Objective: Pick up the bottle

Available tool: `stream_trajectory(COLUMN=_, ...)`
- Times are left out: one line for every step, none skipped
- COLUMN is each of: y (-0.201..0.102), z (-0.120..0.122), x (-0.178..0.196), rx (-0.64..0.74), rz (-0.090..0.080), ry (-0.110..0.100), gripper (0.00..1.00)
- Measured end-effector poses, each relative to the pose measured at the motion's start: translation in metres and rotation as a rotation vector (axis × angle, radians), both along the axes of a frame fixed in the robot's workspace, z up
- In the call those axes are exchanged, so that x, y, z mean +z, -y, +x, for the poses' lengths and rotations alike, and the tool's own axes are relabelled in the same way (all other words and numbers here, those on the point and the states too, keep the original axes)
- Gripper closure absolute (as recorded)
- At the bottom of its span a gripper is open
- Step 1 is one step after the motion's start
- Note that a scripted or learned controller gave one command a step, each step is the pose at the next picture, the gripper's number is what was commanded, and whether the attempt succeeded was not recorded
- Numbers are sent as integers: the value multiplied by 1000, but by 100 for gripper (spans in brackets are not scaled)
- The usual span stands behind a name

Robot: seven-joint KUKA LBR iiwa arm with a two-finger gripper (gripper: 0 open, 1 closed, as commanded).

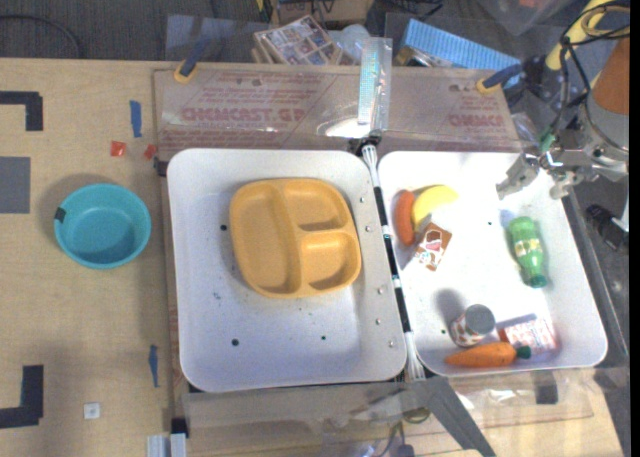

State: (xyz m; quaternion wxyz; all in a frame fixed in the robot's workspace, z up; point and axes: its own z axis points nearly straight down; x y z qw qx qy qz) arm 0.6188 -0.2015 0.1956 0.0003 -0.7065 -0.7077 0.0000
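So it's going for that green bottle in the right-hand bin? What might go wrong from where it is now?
The green bottle lies on its side near the right bin's far right wall, so it may roll away when touched, and the wall leaves little room on that side. The gripper sits above the bin's upper right corner, off the bottle, so a straight drop would probably miss. The can and carrot lie well away, so they are unlikely to interfere.

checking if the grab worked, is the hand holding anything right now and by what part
Nothing is held. The hand is open above the right bin's upper right corner, with nothing between its fingers. The green bottle lies apart, on the bin floor.
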Motion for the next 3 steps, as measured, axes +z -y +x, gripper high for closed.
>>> stream_trajectory(y=13, z=-12, x=-98, rx=37, rz=4, ry=8, gripper=0)
stream_trajectory(y=-30, z=-46, x=-108, rx=218, rz=0, ry=4, gripper=0)
stream_trajectory(y=-27, z=-44, x=-96, rx=213, rz=-3, ry=11, gripper=100)
